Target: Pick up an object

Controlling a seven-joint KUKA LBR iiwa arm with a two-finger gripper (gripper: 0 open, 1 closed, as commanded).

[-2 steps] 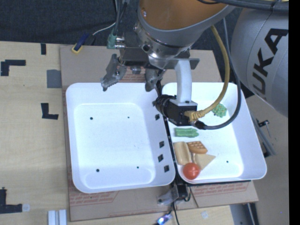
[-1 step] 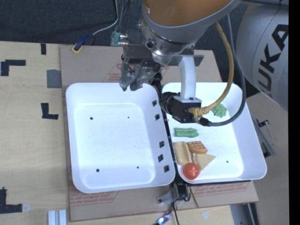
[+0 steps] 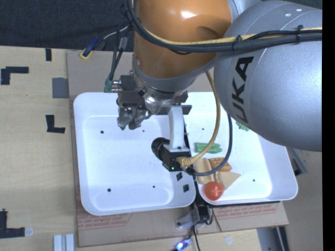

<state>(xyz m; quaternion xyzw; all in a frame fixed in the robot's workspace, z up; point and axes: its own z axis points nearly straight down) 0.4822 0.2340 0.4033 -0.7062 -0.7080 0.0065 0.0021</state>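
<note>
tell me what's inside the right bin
The right bin holds a red ball-like object, a tan wedge-shaped piece and something green, bunched near its left wall. The arm covers the bin's far part, so anything there is hidden.

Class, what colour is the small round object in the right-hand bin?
Red, as the camera view shows: the small round object.

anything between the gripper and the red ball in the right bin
The gripper hangs over the left bin. The red ball lies in the right bin beside tan pieces. The bins' adjoining rims and the arm's own camera mount lie between.
</note>
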